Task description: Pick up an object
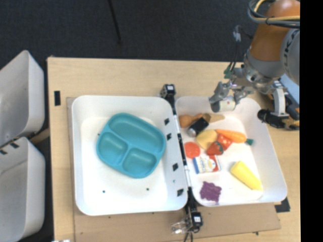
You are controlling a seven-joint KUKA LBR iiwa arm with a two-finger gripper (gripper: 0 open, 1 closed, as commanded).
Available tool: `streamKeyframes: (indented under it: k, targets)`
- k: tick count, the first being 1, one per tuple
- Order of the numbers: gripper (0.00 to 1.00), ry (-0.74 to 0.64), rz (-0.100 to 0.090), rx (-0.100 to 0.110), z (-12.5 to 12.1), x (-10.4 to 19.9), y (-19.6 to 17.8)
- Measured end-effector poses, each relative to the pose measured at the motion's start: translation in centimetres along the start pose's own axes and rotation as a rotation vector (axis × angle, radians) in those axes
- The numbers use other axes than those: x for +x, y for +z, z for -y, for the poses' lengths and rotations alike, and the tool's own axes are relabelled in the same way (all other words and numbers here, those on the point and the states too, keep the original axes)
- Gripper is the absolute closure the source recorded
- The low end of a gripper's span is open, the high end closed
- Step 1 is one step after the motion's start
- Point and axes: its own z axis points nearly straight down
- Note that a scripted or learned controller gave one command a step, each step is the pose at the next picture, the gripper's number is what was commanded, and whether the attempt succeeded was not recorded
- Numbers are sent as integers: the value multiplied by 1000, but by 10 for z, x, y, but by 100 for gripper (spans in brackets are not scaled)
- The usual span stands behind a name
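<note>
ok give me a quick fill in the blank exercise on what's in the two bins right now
1. The teal divided plastic plate lies in the ____ bin of the view.
2. The purple bunch of toy grapes lies in the ____ bin.
3. The long toy carrot is coloured ____.
4. The gripper hovers over the right bin's ____ edge.

Missing words: left; right; orange; far

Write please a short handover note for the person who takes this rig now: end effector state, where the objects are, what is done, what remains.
End effector: above the far rim of the right bin, nothing visibly held; open or shut cannot be told.
Right bin: carrot, yellow corn-like piece, purple piece, orange-red round piece, small white carton, red piece, pale yellow piece, dark bottle-like item.
Left bin: a blue divided plate.
Done: no object is lifted.
Left: choose one object, descend, grasp, lift.
</note>
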Motion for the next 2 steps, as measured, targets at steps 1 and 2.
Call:
streamKeyframes:
  k: [1,2]
  targets:
    - [100,-1,0,-2,-3,53,-15]
    - [100,1,0,2,4,78,-11]
